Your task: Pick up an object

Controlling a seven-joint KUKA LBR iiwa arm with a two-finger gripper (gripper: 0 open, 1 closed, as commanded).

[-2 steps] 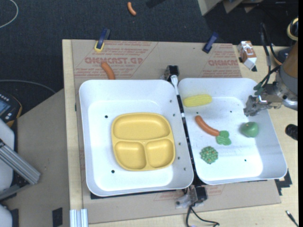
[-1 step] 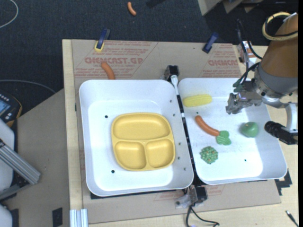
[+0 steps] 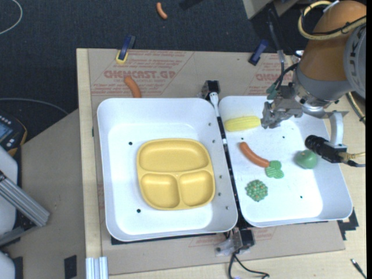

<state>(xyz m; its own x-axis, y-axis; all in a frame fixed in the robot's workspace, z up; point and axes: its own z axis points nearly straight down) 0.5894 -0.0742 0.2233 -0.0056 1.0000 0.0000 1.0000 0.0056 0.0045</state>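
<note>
Camera view | gripper poised at corn cob's right end in right bin, apparently approaching | finger opening indiscernible; nothing visibly held

The scene is evenly and fairly brightly lit from above, with soft light and no hard-edged shadows. The two white bins are close to blown out, their floors nearly featureless, while the dark carpet on the far side stays dim and grainy. A faint shadow lies under the yellow tray along its near edge, and another under the arm at the far right. The orange band shows a mild sheen. Sharpness is moderate; small things look soft, and fine detail is smeared by compression.
</note>
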